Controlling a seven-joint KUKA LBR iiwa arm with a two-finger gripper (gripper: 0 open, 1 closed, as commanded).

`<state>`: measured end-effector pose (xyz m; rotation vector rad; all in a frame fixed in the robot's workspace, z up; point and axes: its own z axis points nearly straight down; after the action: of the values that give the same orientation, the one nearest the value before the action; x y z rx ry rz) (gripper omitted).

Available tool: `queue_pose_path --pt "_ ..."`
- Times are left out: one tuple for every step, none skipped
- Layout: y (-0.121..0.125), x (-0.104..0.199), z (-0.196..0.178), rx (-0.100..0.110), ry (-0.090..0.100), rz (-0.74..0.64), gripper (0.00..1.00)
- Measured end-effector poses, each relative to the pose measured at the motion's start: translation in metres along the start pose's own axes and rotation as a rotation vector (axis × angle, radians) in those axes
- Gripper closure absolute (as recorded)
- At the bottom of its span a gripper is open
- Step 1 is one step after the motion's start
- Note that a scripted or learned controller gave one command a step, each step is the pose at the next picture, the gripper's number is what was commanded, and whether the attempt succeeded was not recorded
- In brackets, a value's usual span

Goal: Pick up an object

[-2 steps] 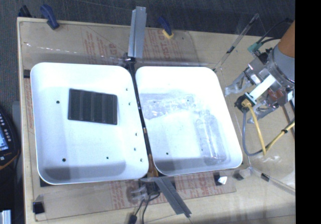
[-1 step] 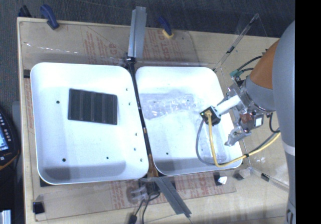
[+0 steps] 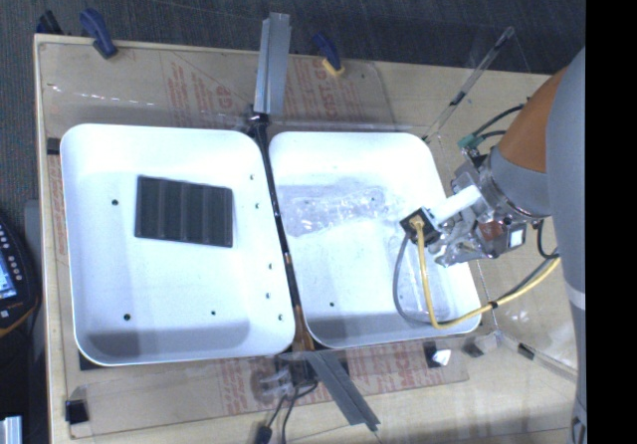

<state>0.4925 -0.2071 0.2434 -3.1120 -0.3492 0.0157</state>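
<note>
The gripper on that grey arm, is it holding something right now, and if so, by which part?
It cannot be told. The gripper sits over the right bin's right edge, and nothing is plainly seen between its fingers. The dark ribbed pad lies alone in the left bin.

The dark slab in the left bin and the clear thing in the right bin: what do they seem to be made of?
The dark slab looks like matte dark-grey rubber or foam: no shine, with faint ribs running across it. The clear thing seems to be thin transparent plastic, perhaps a bag or wrapper: the white bin shows through it, with crinkled glints.
</note>
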Motion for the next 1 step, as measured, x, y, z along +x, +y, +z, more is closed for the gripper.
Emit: queue_pose_path --pt "-0.0255 0.1237 -0.1015 -0.009 0.008 -0.014 1.0"
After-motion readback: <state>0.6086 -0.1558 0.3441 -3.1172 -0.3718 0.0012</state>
